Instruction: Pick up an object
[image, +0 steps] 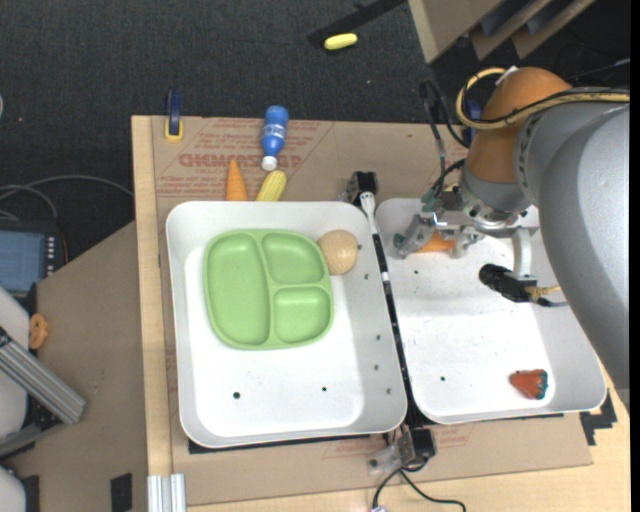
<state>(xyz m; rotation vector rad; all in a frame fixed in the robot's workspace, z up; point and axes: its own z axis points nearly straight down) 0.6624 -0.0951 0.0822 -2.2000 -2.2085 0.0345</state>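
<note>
I see the gripper (440, 238) low at the far left corner of the right bin (470, 395), over an orange object (437, 243) I can't identify; I cannot tell whether it is spread or pinching. A red strawberry-like toy (530, 383) lies near that bin's near right corner. In the left bin (270, 405), a green divided plate (268, 288) touches a tan ball (339, 250) by the far right corner.

On my feed I see a brown cardboard sheet with red print (150, 300) under both bins, and on it, just beyond the left white plastic bin (178, 300), an orange toy carrot (235, 182) lies beside a yellow toy corn cob (271, 185). A small blue-and-white plastic bottle (273, 136) lies just behind them, a blue clamp (175, 112) grips the sheet's far left corner, and a small yellow oblong piece (341, 41) lies on the dark carpet (80, 60).
</note>
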